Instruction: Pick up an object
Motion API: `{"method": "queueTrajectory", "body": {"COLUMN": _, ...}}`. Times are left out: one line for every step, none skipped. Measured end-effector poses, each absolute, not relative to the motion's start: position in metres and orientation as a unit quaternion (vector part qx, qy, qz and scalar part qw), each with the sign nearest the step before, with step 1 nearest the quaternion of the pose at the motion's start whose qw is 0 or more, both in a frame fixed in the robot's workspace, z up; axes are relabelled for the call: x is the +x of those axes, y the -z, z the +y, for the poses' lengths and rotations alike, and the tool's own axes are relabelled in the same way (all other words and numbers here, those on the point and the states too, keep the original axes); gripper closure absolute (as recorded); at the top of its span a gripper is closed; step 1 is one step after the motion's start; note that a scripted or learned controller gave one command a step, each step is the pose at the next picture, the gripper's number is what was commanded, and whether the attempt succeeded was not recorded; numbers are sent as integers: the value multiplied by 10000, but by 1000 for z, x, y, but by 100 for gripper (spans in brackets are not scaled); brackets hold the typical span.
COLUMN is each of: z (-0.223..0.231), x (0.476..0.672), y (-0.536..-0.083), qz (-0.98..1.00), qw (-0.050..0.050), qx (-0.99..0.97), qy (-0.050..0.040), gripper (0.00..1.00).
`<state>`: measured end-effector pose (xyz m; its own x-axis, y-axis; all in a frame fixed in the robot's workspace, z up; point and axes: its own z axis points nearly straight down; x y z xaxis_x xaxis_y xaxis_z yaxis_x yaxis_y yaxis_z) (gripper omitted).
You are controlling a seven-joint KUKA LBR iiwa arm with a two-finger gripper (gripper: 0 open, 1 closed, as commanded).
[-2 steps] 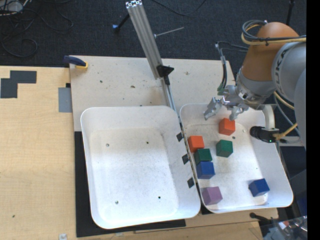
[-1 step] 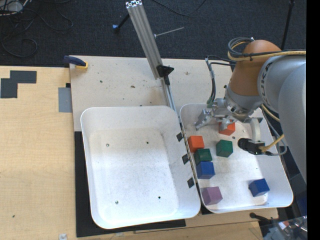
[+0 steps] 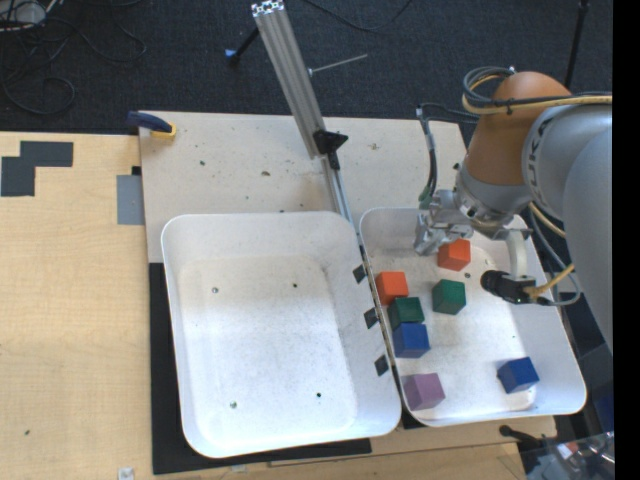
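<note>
Overall, the pale wooden bench (image 3: 70, 298) carries two shallow white plastic bins side by side: the larger left bin (image 3: 265, 333) and the right bin (image 3: 560, 368), whose floor holds seven small foam cubes. The grey arm with its orange band (image 3: 510, 133) hangs over the right bin's far edge, and its two-finger gripper (image 3: 440, 233) sits low near that far edge; whether its jaws are apart or together cannot be told, and nothing shows between them. Two orange cubes: one (image 3: 454, 254) just beside the gripper, corner turned toward the near edge, one (image 3: 391, 286) by the left wall. Two green cubes: one (image 3: 449, 296) mid-bin, one (image 3: 406, 311) touching the blue cube (image 3: 411, 339) along the left wall. A second blue cube (image 3: 518, 374) lies near the near right corner. One purple cube (image 3: 424, 390) lies at the near left corner. Being cubes, none has a long axis.
</note>
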<state>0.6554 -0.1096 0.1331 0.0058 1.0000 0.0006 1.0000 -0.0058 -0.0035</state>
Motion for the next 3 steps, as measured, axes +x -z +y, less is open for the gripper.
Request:
{"method": "queueTrajectory", "body": {"z": -104, "x": 662, "y": -182, "qz": -7074, "qw": -13, "qx": -7068, "qy": 13, "gripper": 100}}
{"method": "queueTrajectory", "body": {"z": -98, "x": 667, "y": -243, "qz": -7074, "qw": -19, "qx": -7068, "qy": 17, "gripper": 100}}
{"method": "queueTrajectory", "body": {"z": -99, "x": 667, "y": -264, "qz": -7078, "qw": -4, "qx": -7064, "qy": 3, "gripper": 100}}
